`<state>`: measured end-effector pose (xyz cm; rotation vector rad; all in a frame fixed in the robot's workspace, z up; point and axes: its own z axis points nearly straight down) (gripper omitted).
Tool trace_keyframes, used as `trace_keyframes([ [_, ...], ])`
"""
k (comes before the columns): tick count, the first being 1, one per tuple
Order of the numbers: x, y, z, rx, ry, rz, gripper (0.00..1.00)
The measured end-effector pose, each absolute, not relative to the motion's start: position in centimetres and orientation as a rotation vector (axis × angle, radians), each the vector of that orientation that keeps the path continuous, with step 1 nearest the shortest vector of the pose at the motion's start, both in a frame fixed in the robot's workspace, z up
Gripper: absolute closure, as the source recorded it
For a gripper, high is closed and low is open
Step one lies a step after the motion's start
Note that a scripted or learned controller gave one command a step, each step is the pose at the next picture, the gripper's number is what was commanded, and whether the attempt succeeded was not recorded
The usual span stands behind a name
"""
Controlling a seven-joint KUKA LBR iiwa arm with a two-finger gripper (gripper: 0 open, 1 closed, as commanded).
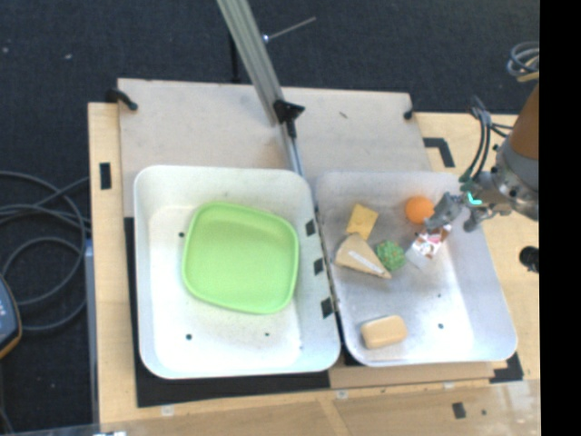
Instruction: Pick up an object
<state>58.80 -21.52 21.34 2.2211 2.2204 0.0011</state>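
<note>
The gripper (442,218) hangs over the right bin's (472,321) far side, near the orange ball (418,209); whether its fingers are open, I cannot tell.

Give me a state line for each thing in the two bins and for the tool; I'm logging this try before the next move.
Green plate: flat, right way up, in the left bin.
Orange ball: loose in the right bin.
Yellow block: lying flat.
Cream wedge: on its side, touching the green piece.
Tan block: lying apart, near the front.
Tool: low over a small red-and-white object; grip unclear.
</note>
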Motion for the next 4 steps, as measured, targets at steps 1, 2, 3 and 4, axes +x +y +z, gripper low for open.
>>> trace_keyframes([
  [1,58.8,-21.5,21.3,2.221,2.221,0.001,0.00],
  [2,58.0,-21.5,16.8,2.224,2.222,-0.003,0.00],
  [3,58.1,-21.8,12.5,2.224,2.222,-0.003,0.00],
  [4,58.2,-21.9,10.3,2.219,2.218,0.004,0.00],
])
